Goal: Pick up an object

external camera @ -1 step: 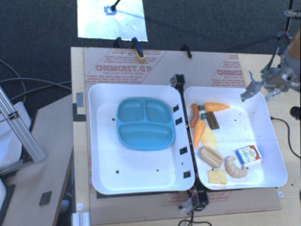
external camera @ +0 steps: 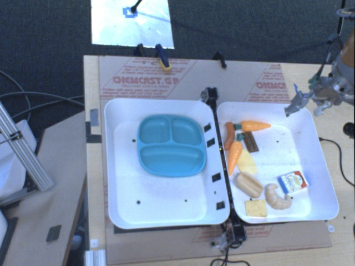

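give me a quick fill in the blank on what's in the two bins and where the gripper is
1. The blue divided plate lies in the ____ bin.
2. The toy carrot and the croissant lie in the ____ bin.
3. The gripper hovers by the right bin's far ____ corner.
4. The plate has ____ compartments.

Missing words: left; right; right; three

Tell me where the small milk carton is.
The small milk carton lies in the right bin, near its front right corner, just right of the croissant.
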{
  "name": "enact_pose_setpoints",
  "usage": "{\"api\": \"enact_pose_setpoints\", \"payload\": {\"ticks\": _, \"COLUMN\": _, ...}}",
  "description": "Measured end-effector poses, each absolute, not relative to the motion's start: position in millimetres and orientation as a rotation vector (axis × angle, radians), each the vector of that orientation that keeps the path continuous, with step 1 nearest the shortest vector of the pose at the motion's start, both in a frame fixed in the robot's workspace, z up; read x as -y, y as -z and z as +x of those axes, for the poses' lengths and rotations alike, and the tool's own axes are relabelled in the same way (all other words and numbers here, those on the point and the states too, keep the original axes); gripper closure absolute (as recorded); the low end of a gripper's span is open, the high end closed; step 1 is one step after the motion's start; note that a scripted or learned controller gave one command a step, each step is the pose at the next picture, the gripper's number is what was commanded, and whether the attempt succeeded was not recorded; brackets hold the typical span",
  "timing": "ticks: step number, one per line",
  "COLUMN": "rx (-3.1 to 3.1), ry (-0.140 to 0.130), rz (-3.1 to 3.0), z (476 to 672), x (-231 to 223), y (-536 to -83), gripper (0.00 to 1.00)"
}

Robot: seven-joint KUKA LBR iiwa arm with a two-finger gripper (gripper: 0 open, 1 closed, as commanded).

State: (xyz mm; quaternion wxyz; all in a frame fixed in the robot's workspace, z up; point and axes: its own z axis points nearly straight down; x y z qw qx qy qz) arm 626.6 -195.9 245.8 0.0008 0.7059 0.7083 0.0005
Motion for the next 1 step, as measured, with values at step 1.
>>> {"api": "enact_pose_setpoints", "payload": {"ticks": 1, "rx": -2.229, "ry": 0.001, "rz": 2.215, "z": 634.9, "x": 189.4, "y": -191.5, "gripper": 0.00}}
